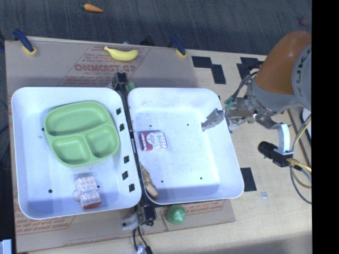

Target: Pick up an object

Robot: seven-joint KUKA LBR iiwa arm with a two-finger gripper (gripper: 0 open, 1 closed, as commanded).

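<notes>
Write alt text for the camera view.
The end effector hangs over the right bin's right edge, apart from a small red-and-white packet lying there. The left bin holds a green divided tray and a small carton.

Dark carpet floor (pixel 159 9) beyond a pale wooden bench (pixel 275 216)

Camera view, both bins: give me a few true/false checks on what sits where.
1. The green divided plate lies in the left bin. True.
2. The right bin holds a small red and white packet. True.
3. The banana lies inside the right bin. False: it lies on the cardboard behind the bins.
4. The green ball sits on the divided plate. False: it sits outside the bins, in front of the right bin.
5. The gripper is over the left bin. False: it is at the right bin's right edge.
</notes>
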